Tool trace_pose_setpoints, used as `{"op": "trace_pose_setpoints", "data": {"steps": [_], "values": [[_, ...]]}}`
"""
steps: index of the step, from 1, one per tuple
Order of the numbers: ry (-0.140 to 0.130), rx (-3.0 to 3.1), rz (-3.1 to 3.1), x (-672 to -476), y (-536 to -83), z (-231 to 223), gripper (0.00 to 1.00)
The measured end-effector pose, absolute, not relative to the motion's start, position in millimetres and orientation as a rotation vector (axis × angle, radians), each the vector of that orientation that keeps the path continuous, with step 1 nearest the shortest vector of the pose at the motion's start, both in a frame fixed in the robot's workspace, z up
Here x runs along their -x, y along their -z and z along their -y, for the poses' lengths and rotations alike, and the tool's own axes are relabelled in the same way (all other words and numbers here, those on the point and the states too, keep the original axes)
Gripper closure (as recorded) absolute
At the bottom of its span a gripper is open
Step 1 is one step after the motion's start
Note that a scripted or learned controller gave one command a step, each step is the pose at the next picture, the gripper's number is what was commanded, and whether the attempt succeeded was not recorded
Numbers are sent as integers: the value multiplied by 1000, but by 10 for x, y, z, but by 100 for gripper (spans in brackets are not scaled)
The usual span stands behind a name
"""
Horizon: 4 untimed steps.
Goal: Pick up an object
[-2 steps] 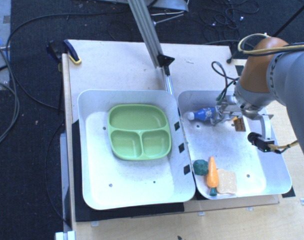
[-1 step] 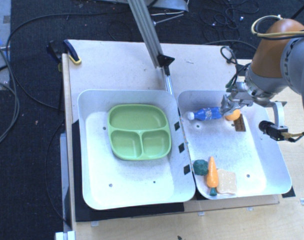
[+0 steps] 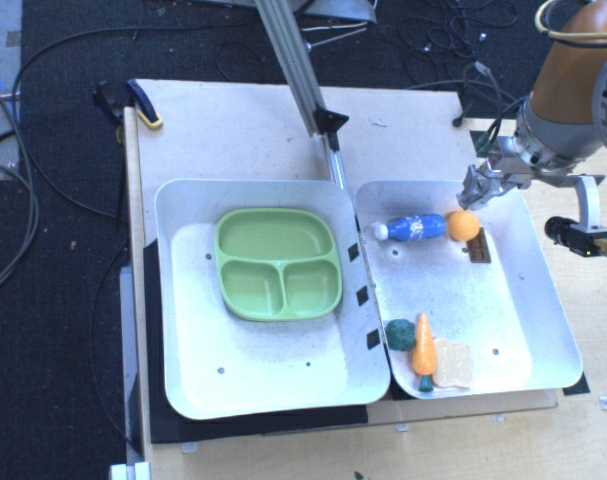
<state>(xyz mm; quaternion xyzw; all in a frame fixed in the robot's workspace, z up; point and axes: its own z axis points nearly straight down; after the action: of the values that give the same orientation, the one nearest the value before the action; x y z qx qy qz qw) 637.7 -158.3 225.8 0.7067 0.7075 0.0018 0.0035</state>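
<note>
So the floor around everything is dark carpet with black cables snaking all over it, and a pale desk (image 3: pixel 233 118) sits in the middle with two shallow white bins on it side by side. There's a blue and yellow clamp (image 3: pixel 143 106) on the desk's far left corner, and a silver metal pole (image 3: pixel 293 53) slants down from the top to the spot where the bins meet.

The left bin (image 3: pixel 193 368) has just a light green divided plate (image 3: pixel 279 263), three compartments, lying flat near the middle.

The right bin (image 3: pixel 523 318) has all the small stuff. Up at the far end there's a blue bottle with a white cap (image 3: pixel 410 229) lying on its side, cap pointing left, and an orange ball (image 3: pixel 464 226) touching its right end. A little brown block (image 3: pixel 479 251) is just in front of the ball. Down at the near edge there's a dark teal lump (image 3: pixel 399 335), a toy carrot (image 3: pixel 423 344) just beside it, and a beige slice of toast (image 3: pixel 454 362) right against the carrot.

The gripper (image 3: pixel 480 190) hangs over the bin's far right corner, just above the orange ball, nothing between its fingers. Honestly can't tell if they're spread or together.
</note>
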Motion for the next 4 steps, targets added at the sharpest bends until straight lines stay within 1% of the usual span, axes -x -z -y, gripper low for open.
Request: {"op": "trace_pose_setpoints", "data": {"steps": [1, 2, 3, 4], "values": [[-4, -2216, -2220, -6388, -2637, 1582, 100], [1, -2216, -2227, -6369, -2573, 1155, 100], [1, -2216, -2228, -6244, -2609, 644, 100], [1, -2216, -2229, -6281, -2494, 111, 100]]}}
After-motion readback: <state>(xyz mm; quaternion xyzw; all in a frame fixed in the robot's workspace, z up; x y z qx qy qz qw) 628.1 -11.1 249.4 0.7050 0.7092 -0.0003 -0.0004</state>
